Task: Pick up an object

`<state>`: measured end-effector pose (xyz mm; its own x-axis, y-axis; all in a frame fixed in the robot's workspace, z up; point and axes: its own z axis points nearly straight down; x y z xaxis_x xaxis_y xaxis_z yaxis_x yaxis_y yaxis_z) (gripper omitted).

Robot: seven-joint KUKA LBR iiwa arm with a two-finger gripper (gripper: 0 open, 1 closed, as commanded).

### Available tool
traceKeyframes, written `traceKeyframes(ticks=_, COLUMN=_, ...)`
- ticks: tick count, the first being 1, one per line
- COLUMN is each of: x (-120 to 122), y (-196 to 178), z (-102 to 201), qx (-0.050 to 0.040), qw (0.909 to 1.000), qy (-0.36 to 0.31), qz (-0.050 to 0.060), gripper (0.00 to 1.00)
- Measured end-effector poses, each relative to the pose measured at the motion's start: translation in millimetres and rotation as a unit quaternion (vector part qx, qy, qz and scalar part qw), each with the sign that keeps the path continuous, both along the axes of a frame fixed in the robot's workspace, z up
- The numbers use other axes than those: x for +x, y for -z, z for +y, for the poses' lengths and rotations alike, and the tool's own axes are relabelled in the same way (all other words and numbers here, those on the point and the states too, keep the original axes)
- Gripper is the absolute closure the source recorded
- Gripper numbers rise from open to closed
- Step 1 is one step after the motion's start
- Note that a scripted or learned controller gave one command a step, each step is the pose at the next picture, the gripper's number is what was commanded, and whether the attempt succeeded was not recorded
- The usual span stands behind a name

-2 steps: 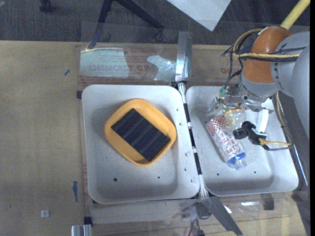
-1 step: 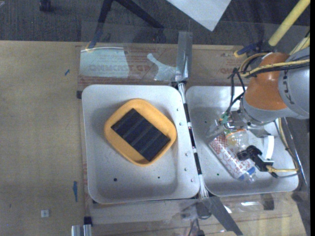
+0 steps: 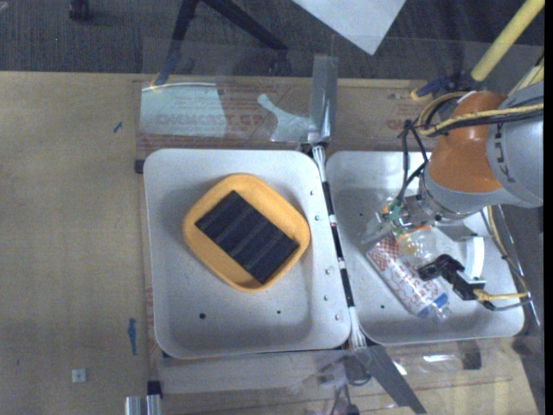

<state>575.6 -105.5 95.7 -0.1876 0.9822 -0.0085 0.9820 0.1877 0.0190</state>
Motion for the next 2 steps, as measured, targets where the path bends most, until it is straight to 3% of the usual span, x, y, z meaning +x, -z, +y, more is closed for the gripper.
traceKeyframes(ticks=1, x=53.0, y=7.7, z=-2.0, qx=0.0001, qw=0.997, qy=-0.077, qz=0.005, gripper=0.0)
traceKeyframes(ticks=2, x=53.8, y=-2.3, z=-2.6, qx=-0.0004, qw=0.997, qy=-0.077, qz=0.003, gripper=1.0)
